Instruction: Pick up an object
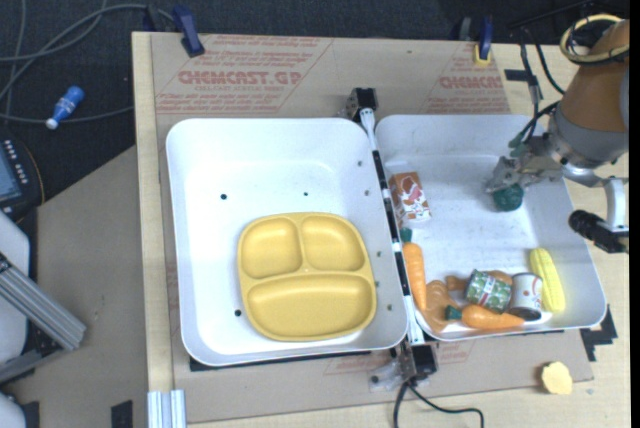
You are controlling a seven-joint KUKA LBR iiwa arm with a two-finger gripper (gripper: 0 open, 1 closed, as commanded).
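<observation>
Camera view: claw (513, 178) low in right bin (450, 141), far-right part, directly over small green thing (508, 198); spread or pinched, cannot tell. Could close off-centre and knock it toward the wall, or come up with nothing.

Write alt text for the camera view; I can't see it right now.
The arm's pincer hangs low over a small teal object in the right bin, with toy food piled along that bin's near edge. The left bin holds a yellow divided plate.
</observation>
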